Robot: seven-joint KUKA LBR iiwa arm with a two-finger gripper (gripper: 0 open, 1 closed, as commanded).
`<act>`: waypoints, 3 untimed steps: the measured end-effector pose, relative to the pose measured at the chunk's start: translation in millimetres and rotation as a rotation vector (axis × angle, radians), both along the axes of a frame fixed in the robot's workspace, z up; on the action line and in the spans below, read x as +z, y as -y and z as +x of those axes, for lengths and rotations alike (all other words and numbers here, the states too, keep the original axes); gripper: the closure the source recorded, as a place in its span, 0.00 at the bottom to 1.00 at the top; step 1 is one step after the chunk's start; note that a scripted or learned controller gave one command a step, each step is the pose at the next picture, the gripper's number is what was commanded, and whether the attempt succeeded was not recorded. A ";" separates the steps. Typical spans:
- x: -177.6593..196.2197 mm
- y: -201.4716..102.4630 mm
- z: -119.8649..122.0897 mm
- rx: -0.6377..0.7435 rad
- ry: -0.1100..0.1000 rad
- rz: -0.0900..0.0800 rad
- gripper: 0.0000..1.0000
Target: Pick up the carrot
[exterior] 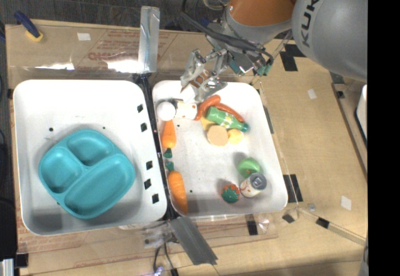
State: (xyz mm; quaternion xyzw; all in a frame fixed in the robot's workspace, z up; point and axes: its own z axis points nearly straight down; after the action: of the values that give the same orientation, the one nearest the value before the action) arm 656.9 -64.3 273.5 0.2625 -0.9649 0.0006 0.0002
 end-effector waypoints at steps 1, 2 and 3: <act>2.3 -29.0 0.3 0.153 0.001 0.002 1.00; -15.6 -70.6 0.0 0.360 -0.001 0.002 1.00; -5.3 -151.8 -0.1 0.720 0.004 0.002 1.00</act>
State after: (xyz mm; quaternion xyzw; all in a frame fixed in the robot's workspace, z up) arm 656.8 87.5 268.2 0.5855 -0.8106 0.0004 -0.0023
